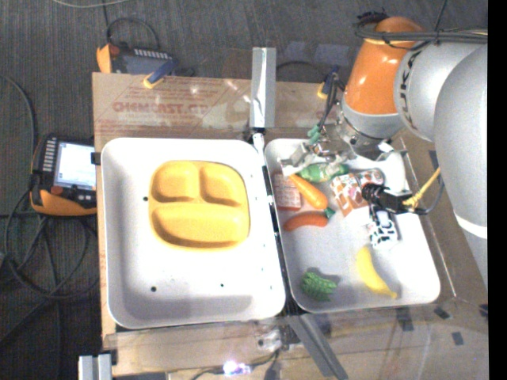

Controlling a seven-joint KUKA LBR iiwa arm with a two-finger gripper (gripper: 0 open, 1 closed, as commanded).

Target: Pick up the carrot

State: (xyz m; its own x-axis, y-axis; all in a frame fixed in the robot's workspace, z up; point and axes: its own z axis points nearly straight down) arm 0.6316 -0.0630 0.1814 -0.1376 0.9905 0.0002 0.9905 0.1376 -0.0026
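From my seat I see the claw [323, 153] low over the far end of the right-hand shallow white bin [412, 248], hanging from the grey arm with the orange band [380, 70]. I cannot tell whether it is open or closed; its tip is lost among the clutter there. Nothing is visibly gripped.

Just under the claw is a small green plastic item [323, 171], and right below that, towards me, lies the orange tapered carrot [309, 190]. It rests on the bin floor, slanted, and I cannot tell if it touches the claw. Beside the carrot, on the side away from the arm, a flat reddish packet [283, 192] lies against the bin wall. On the arm's side sits an orange-and-white crumpled wrapper [347, 192]. A red sausage-shaped toy [305, 221] lies just beyond the carrot, nearer me.

Further from the claw, at the near end of the same bin, are a dark green leafy toy [319, 283] and a yellow plastic banana [372, 271].

Well away, the left white bin [127, 244] holds a yellow divided plastic tray [200, 204]. Both bins sit on the brown table [158, 101].
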